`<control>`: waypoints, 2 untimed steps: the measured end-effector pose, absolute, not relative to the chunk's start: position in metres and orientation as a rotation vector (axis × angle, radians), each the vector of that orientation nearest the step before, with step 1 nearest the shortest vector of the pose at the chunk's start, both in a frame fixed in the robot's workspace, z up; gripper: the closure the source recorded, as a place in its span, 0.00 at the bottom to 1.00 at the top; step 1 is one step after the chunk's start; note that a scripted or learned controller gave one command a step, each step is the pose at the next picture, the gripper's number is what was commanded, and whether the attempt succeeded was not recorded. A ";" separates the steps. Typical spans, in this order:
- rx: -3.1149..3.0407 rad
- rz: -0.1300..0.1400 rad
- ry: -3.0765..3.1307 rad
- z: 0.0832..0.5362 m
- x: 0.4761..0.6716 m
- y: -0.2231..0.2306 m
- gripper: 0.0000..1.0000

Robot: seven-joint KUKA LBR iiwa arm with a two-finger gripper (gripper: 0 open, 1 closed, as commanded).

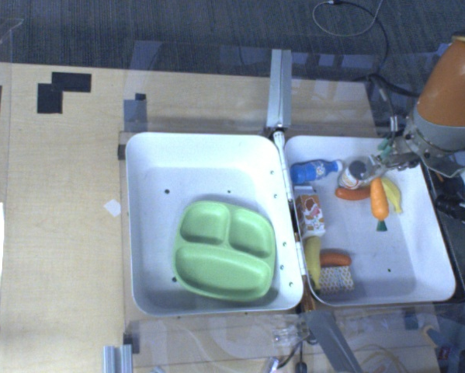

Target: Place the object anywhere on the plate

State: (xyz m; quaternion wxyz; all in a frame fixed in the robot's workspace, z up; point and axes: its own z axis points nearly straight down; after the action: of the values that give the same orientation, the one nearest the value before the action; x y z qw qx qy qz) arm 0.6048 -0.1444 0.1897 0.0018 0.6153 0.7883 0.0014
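While the arm (449, 92) reaches in from the right edge of my feed, its gripper (387, 158) hangs over the far part of the right bin (434, 270), low above the clutter there. I cannot tell from this angle how the gripper is set, and I see nothing I could call held.

I take the green plate (226, 249) as my landmark. It has three compartments and lies in the left bin (147, 208), toward that bin's near side, with nothing resting on it. Every loose object sits to the right of the plate, across the divider between the bins.

Nearest the plate, just past the divider, a small brown packet (311, 214) lies lengthwise, and a yellow banana (313, 261) lies below it along the same wall. Beside the banana are a red-topped item (335, 258) and a meshed, speckled piece (336, 279); I can't make out what either is.

Farther from the plate, a blue and white bottle (314, 170) lies on its side. Beyond it come a small round object (351, 177), a red piece (352, 194), an orange carrot (379, 200) and a yellow piece (392, 195) touching the carrot. That cluster is just beneath the gripper, well apart from the plate.
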 end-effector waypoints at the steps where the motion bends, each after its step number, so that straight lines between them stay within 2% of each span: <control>1: 2.061 0.001 2.370 0.187 0.588 -0.073 1.00; 2: 1.598 0.002 2.703 0.183 0.558 -0.014 1.00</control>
State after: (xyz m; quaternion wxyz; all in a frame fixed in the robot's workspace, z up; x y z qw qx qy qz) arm 0.5580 -0.0142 0.1833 0.0008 0.5090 0.8607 0.0007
